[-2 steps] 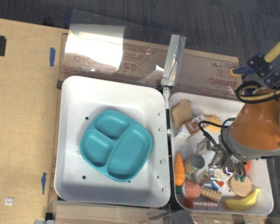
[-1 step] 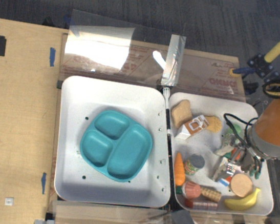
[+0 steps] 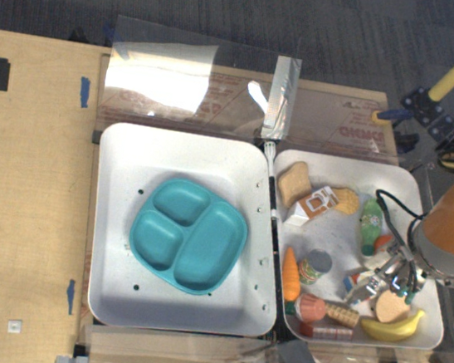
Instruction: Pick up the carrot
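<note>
Orange carrot (image 3: 290, 277) lay at the near left of the right bin (image 3: 354, 168), lengthwise along the left wall, tip toward the far side. Just right of it at the near end: a pinkish-red cylinder (image 3: 312, 308), touching or nearly so, and beyond that a tan wafer (image 3: 341, 315). A small round can (image 3: 309, 271) stood just beside the carrot's upper half, with a grey disc (image 3: 319, 260) behind it. Banana (image 3: 392, 325) rested against the near right wall, a pale peach piece (image 3: 391, 307) touching its upper side.

Gripper (image 3: 386, 274) was low in the right half of the bin, well apart from the carrot, amid clutter; whether the fingers were parted or closed, and whether anything sat between them, could not be told.

Farther back: green bottle (image 3: 370, 224), small carton (image 3: 318, 204), cracker (image 3: 346, 202), bread slice (image 3: 294, 182).

Left bin (image 3: 121, 162) held a teal divided plate (image 3: 189, 234).
</note>
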Tool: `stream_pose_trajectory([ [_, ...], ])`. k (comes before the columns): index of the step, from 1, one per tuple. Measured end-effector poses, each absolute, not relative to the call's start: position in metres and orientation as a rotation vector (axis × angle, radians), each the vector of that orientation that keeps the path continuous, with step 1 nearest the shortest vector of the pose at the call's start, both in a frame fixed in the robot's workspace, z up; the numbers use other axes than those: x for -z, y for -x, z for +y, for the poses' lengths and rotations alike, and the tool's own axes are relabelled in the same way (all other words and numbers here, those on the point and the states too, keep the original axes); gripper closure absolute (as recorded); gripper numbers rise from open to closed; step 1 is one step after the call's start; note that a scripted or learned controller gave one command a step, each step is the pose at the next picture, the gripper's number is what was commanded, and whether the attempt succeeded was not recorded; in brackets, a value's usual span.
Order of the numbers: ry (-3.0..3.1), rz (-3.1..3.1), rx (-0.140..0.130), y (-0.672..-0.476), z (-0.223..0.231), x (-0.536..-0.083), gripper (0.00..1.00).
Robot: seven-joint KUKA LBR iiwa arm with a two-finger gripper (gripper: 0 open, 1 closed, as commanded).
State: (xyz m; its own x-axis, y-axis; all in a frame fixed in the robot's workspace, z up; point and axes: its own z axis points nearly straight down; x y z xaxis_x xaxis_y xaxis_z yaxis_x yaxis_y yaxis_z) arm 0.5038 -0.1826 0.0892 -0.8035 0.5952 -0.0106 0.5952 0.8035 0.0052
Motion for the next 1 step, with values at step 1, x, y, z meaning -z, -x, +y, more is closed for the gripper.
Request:
stream_pose_trajectory([
  [1, -1.154, 2.911, -0.003, -0.5999, -0.1834, -0.0881, 0.00],
])
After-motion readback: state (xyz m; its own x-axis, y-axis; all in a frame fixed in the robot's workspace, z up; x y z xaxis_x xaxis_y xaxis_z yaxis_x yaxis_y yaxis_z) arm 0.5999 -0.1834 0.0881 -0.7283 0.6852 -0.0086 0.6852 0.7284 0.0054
